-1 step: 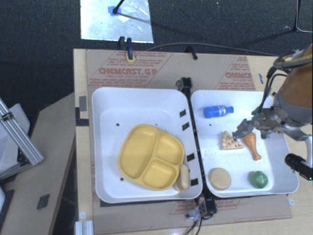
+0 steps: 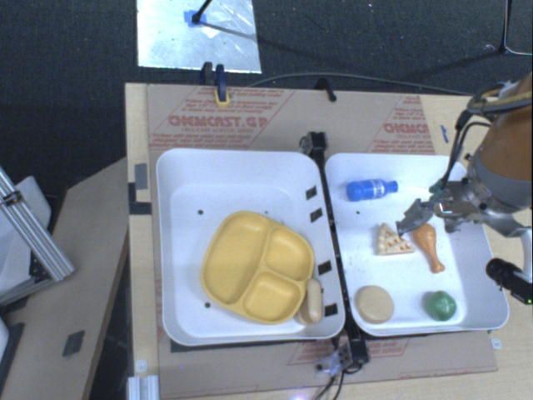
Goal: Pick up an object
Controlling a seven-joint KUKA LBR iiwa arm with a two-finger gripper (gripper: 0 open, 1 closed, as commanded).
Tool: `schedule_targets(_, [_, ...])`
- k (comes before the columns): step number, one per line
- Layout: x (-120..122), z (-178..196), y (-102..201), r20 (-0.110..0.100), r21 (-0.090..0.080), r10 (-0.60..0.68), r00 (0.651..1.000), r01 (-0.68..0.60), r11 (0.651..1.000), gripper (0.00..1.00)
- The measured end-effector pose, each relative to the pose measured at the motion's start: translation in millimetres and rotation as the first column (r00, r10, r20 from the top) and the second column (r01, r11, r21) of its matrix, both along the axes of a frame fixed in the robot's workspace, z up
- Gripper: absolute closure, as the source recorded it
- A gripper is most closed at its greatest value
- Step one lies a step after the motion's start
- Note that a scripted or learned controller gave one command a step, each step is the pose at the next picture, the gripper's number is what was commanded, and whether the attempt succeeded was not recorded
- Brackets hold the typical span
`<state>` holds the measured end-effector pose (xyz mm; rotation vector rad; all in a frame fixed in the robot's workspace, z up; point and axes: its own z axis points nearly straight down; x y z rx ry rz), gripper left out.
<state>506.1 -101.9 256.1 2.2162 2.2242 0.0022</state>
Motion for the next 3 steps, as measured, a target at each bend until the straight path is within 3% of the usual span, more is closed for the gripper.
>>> schedule_targets(3, [10,-169,9,-0.006,0.001,-0.002,1.000,0.002,1.000,0.00])
